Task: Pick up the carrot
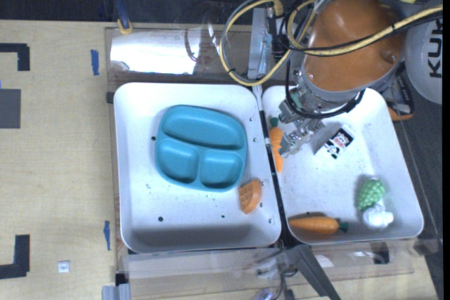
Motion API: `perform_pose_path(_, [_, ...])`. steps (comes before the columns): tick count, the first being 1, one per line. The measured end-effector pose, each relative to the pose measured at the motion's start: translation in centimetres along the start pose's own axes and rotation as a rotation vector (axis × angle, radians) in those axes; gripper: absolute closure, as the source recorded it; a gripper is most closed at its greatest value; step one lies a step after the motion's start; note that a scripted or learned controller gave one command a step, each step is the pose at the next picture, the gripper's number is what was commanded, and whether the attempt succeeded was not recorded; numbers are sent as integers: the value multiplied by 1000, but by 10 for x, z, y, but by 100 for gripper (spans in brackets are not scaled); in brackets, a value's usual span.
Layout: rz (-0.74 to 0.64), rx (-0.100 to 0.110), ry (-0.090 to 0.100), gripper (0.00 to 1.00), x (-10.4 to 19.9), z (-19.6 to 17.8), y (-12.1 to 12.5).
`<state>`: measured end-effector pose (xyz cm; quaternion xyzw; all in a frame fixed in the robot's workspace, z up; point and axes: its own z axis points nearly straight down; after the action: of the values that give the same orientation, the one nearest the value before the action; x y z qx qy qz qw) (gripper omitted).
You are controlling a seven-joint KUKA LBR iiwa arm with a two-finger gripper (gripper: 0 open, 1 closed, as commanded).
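Note:
The carrot (314, 224), orange with a small green stem end, lies flat along the front wall of the right bin (402, 172). My gripper (299, 138) hangs under the orange wrist band over the back left part of that bin, well behind the carrot and apart from it. Right beside the gripper, against the bin's left wall, is another slim orange item (276, 148), partly hidden by the gripper.
A green broccoli-like piece (371, 192) and a white piece (378, 218) sit at the right bin's front right. A small black-and-white object (339, 142) lies right of the gripper. The left bin (133, 172) holds a blue divided plate (201, 148) and an orange-brown piece (249, 194).

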<state>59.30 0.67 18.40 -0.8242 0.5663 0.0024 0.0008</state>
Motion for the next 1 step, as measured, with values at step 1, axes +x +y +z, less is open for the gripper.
perform_pose_path(1, [-568,6,5,100,58,-77,-42])
